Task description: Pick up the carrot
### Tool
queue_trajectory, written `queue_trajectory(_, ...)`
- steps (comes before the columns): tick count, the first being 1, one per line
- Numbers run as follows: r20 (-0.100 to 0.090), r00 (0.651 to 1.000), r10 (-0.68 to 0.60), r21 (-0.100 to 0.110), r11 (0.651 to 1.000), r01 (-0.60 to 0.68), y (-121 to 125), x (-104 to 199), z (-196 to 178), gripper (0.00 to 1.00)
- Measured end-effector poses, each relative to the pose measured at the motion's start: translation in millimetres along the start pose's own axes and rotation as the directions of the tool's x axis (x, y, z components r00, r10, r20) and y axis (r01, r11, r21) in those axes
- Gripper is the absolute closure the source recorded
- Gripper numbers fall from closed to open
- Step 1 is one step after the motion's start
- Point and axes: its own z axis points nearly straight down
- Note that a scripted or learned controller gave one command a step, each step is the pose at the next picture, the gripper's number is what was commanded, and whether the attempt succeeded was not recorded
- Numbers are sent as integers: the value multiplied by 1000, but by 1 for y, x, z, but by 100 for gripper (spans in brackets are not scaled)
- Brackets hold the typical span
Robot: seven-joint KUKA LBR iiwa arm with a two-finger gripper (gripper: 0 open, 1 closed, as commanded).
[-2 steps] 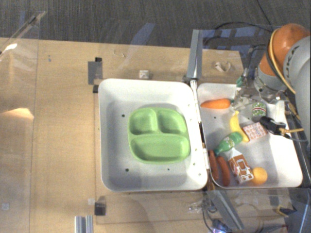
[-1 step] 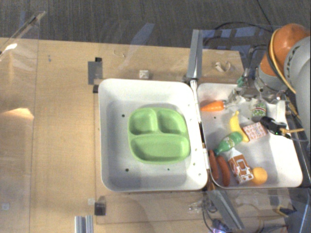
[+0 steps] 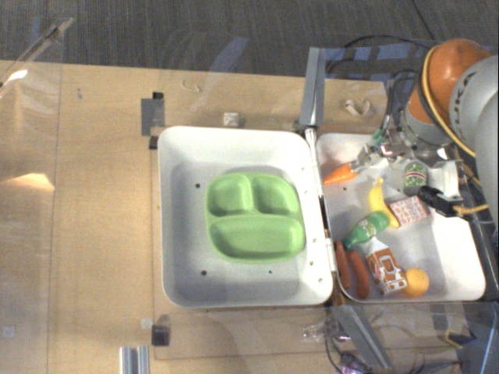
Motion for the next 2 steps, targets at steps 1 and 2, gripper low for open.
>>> queue_trajectory(1, -3, 763, 646, 29, 763, -646, 7, 50, 20, 0)
queue_trajectory(2, 16, 342, 940, 33, 341, -939, 17, 30, -109, 0)
